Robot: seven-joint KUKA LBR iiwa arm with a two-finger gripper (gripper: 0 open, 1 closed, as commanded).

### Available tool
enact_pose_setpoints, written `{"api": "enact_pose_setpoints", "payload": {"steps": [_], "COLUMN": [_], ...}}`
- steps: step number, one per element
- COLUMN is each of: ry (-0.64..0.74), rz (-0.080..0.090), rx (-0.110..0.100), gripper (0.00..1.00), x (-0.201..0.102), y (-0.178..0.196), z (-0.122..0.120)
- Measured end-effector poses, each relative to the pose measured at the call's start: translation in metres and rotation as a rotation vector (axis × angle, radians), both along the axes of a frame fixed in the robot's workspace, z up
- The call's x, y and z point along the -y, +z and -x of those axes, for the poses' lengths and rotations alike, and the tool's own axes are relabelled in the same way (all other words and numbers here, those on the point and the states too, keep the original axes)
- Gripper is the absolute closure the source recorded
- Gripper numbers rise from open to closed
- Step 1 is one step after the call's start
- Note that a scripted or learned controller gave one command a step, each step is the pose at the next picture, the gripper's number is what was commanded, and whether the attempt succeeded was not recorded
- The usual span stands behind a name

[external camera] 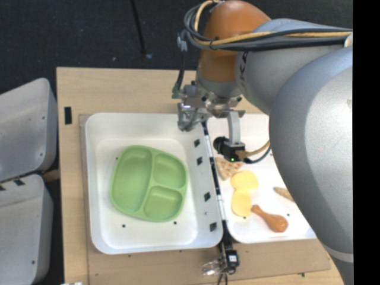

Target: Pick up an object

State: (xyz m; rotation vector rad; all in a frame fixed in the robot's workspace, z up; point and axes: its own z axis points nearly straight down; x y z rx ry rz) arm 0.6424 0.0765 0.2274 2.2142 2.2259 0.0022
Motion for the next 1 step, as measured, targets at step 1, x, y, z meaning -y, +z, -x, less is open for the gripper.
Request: {"api": "enact_pose_setpoints", "payload": {"steps": [1], "ry": [-0.003], "rz": [0.001], "rx": [-0.002], "gripper": [0.0], "x": [0.0025], "y": [0.0003], "z": [0.0008]}}
